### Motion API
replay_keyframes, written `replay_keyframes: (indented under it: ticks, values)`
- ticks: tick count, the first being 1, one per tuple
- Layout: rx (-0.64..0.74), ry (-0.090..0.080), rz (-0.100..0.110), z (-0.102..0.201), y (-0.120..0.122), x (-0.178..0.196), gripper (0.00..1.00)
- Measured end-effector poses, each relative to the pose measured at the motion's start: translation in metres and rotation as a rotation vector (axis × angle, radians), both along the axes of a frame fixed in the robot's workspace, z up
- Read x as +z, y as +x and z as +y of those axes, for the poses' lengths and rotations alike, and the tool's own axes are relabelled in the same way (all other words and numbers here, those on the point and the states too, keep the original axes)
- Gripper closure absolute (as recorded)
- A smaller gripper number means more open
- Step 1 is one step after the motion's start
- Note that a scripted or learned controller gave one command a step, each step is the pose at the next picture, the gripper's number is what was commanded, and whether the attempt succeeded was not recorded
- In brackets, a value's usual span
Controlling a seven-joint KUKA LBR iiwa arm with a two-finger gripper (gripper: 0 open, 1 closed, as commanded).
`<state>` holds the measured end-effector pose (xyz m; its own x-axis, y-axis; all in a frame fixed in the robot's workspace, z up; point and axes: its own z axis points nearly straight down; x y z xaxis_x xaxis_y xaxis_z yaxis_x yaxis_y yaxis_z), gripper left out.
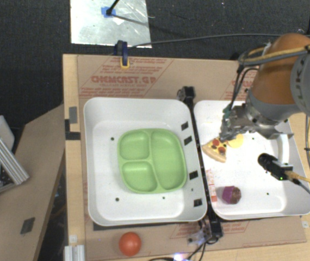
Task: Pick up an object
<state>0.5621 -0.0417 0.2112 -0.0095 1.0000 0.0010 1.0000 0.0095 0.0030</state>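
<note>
Brown cardboard (128,75) across the bench (41,145), black cloth (24,26) behind along the top of the frame. On the cardboard, two white bins side by side: left bin (98,145) mid-frame, right bin (293,197) at centre right.

Toy pizza slice (217,149) flat on the floor of the right bin, close to its left wall. Just up and right of the slice, a small yellow piece (236,141), partly hidden; touching the slice or only beside it, hard to say. Over both, the gripper (227,136), pointing down, its tip at the slice's upper edge and against the yellow piece. Open or closed: cannot tell from this angle.

Grey arm (277,69) with its orange band reaching in from the upper right of the frame.

Lower in the same bin, well apart from the slice, a purple lump (230,194) near the lower left corner.

In the left bin, a green divided plate (151,160), lying flat at about the middle.

Below the left bin, near the bottom edge of the frame, an orange ball (130,243) on the bench.

Above the bins, at the cardboard's top edge, a blue clamp (122,52).

Further up, left of top centre, a shiny sheet (92,15) on the black cloth.

At the far left, an aluminium rail (2,154) set at a slant
</note>
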Motion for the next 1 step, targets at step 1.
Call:
replay_keyframes:
  ticks: [1]
  values:
    - [0.0, 0.001, -0.001, 0.0434, 0.0203, 0.0117, 1.0]
